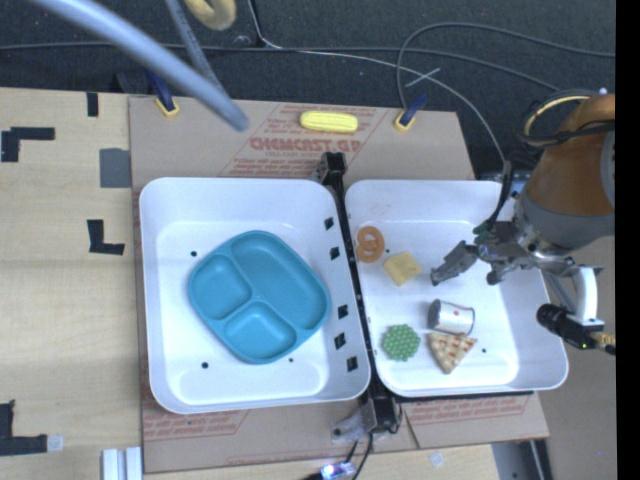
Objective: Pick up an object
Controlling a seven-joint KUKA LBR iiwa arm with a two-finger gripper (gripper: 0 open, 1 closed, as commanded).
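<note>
Food toys lay in the right bin (520,368) under my end effector (470,260). I could not tell if it was open or closed, and it held nothing I could see. The little can (452,316) sat just below it, the cheese block (402,267) beside it. They sat close, so I might bump one and grab none.
</note>
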